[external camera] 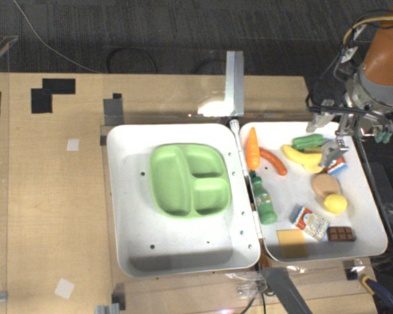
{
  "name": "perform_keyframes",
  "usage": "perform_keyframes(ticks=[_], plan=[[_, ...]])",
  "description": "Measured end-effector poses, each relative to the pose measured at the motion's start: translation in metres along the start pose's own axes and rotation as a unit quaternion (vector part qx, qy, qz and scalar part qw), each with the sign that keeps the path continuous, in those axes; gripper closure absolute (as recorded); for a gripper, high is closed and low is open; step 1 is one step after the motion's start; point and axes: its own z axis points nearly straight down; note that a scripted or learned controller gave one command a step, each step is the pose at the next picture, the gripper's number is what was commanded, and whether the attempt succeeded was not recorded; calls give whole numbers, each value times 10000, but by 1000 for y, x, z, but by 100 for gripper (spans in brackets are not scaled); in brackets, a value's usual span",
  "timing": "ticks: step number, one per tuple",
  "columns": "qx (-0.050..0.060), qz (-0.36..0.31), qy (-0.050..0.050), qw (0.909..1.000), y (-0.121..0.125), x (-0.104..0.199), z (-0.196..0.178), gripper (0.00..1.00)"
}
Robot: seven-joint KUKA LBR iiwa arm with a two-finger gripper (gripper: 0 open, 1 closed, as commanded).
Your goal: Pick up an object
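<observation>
While the chocolate bar (341, 234), snack packet (310, 222) and lemon (335, 203) crowd the right bin's (376, 243) near side, gripper (335, 152) hangs at the far side over the banana (302, 157), green pepper (308, 142) just beyond; can't tell its finger state.

Wooden bench (49, 211), light tan, with a clear sheet over much of it catching glare near the top middle. Two shallow white bins sitting right on it, side by side, touching along the middle: left bin (132, 253) and right bin (375, 233). Some black block-shaped marks (51, 93) on the top left of the surface, plus a couple of small pale squares (73, 145) further down. Metal post (235, 83) standing up just behind where the bins meet.
</observation>
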Motion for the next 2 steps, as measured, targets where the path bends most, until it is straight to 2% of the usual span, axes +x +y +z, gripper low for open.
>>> perform_keyframes(ticks=[1,2], plan=[[-17,-547,57,9985,-14,38,121,0],[38,-508,-103,9987,-2,78,172,0]])
